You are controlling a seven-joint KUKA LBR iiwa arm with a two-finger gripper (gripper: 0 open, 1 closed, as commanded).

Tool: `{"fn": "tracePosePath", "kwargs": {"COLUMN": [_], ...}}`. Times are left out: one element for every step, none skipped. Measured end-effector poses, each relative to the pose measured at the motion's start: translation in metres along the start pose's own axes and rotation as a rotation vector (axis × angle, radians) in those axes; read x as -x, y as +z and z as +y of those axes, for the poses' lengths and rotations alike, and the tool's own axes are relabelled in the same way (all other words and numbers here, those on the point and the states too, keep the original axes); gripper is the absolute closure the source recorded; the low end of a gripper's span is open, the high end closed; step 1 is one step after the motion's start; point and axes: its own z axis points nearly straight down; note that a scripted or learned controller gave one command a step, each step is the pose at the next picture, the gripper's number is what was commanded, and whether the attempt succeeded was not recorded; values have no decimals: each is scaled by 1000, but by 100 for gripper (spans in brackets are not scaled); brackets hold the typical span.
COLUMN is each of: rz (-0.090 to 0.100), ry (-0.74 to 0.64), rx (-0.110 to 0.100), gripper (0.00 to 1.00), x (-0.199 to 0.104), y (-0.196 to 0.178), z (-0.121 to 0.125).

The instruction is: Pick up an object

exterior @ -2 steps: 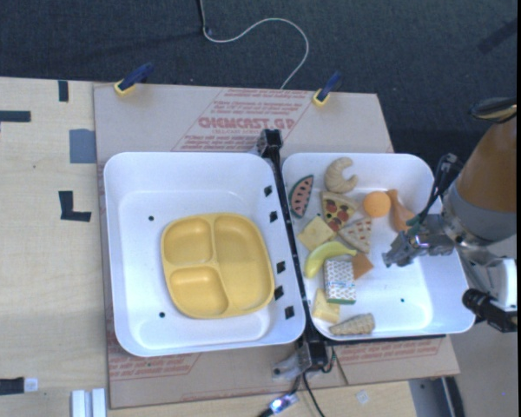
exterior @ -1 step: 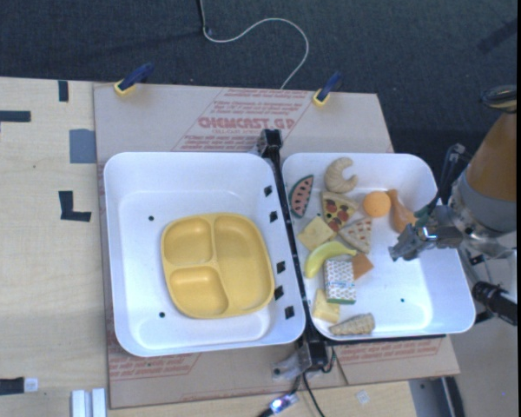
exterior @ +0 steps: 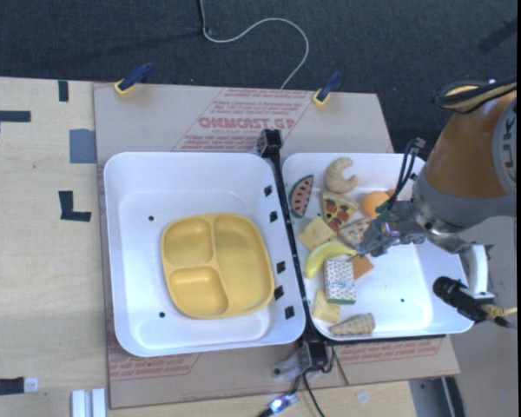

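Note:
The right bin (exterior: 408, 307) holds several toy foods. Among them are a croissant (exterior: 339, 174), a watermelon slice (exterior: 300, 195), a pizza slice (exterior: 336, 208), an orange fruit (exterior: 376, 202), a cheese block (exterior: 316, 233), a banana (exterior: 324, 255), a small white carton (exterior: 339, 279), an orange wedge (exterior: 362, 267) and a bread piece (exterior: 352, 324). My gripper (exterior: 373, 240) hangs low over the middle of the pile, just below the orange fruit and right of the banana. It hides whatever lies directly beneath it.
The left bin (exterior: 130, 233) carries a yellow divided plate (exterior: 215, 263). A black divider (exterior: 282, 224) runs between the bins. The arm's grey and orange body (exterior: 469, 172) covers the right bin's far right side. Bare floor shows in the right bin's lower right part.

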Motion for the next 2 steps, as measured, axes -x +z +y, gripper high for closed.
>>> {"fn": "tracePosePath", "kwargs": {"rz": [0, 0], "ry": [0, -1], "rx": [1, 0], "gripper": [100, 100], "x": [-46, -97], "y": [-11, 0], "z": [18, 49]}}
